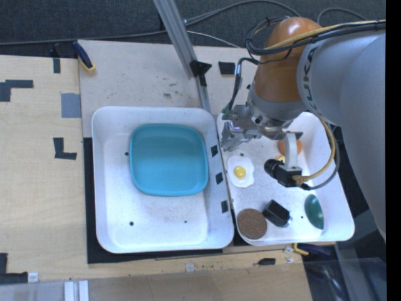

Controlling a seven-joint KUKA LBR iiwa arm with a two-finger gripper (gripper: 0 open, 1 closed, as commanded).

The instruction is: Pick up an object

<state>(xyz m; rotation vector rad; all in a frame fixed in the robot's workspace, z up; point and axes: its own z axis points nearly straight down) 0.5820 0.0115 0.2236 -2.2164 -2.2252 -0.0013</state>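
Observation:
My gripper [230, 137] hangs low over the far left part of the right bin [335, 227], next to the wall shared with the left bin. Just in front of it lies a toy fried egg [240, 172]. An orange object [291, 147] sits to the gripper's right, partly hidden by the wrist. Toward the near edge of the same bin lie a brown round disc [252, 223], a small black block [276, 213] and a dark green piece [314, 210].
A teal square plate [169, 159] lies in the left bin [113, 231]. A slanted metal pole [182, 36] stands behind the bins. The big grey arm [351, 105] covers the right bin's far right side.

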